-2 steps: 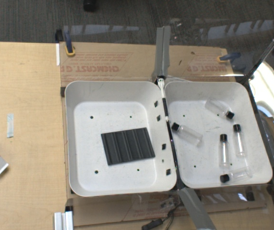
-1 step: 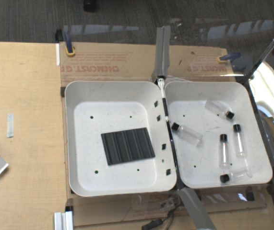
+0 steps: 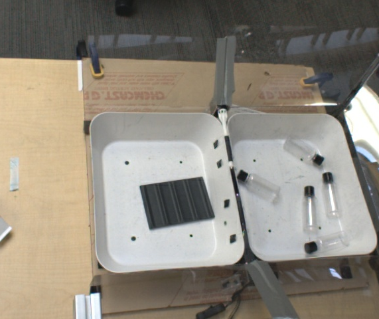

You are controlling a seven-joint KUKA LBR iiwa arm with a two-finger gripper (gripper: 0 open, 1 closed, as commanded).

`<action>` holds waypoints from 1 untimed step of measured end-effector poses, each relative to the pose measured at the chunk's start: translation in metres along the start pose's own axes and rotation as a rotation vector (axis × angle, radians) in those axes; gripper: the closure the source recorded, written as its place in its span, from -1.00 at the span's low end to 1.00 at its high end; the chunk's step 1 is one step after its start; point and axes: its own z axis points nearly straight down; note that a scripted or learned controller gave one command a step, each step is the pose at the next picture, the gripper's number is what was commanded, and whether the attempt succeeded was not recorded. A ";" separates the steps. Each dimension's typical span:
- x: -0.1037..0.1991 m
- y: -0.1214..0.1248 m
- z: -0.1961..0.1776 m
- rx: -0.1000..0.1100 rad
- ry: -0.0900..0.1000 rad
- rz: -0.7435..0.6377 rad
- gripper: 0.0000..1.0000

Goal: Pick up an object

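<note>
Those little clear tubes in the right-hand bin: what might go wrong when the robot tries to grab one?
1. The clear vials are see-through against the white right bin, so they may be hard to locate; mostly their black caps stand out.
2. They lie on their sides and look round, so one might roll away when touched.
3. Two vials lie close side by side, and another rests near the bin's wall, leaving little room for fingers.

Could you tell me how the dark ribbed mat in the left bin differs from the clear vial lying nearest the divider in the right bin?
The ribbed mat is flat, dark grey and opaque; the vial is a clear tube with a black cap. The mat is much larger than the vial. The mat lies alone in the left bin, while the vial shares the right bin with four similar vials. Both lie at a slant.
</note>
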 end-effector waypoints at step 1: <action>0.000 0.000 0.000 0.000 0.000 0.024 1.00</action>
